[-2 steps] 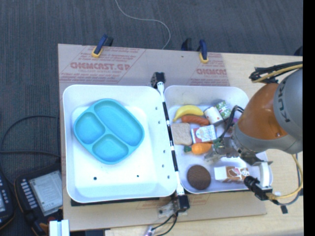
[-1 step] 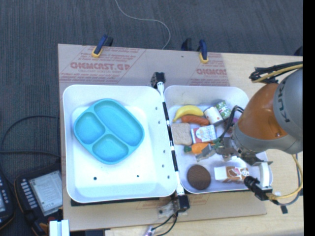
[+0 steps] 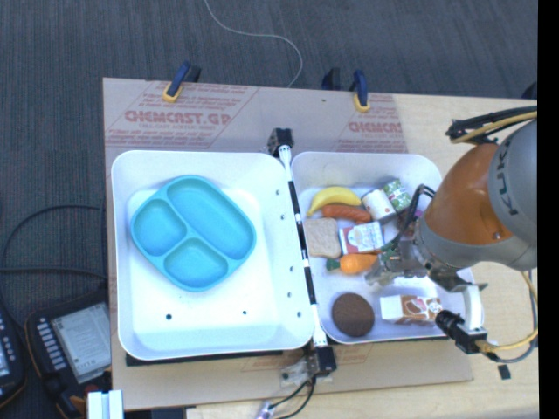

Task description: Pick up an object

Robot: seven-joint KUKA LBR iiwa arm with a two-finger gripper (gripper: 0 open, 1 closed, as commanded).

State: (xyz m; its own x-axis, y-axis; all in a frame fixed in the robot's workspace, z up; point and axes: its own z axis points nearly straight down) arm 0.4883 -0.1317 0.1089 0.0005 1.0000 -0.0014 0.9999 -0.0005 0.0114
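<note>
The gripper (image 3: 389, 264) is down in the right bin (image 3: 428, 166) by the orange (image 3: 352, 264), and I cannot tell if it is holding anything yet.

Smooth white plastic for both bins (image 3: 140, 321), faintly glossy. Blue divided plate (image 3: 193, 230) — plastic too, satin sheen. Brown protective paper on the bench board (image 3: 201, 116), matt, printed in red lettering. Dark floor (image 3: 87, 24) all around, ribbed and rough like carpet. Orange wrist band (image 3: 467, 201) glossy; grey arm shell (image 3: 524, 190) smooth and duller. Toy food (banana (image 3: 334, 199), brown cookie (image 3: 353, 313), bread slice (image 3: 322, 237)) looking like moulded plastic — bread finish more matt. Clamps (image 3: 178, 80) with blue plastic handles.
</note>
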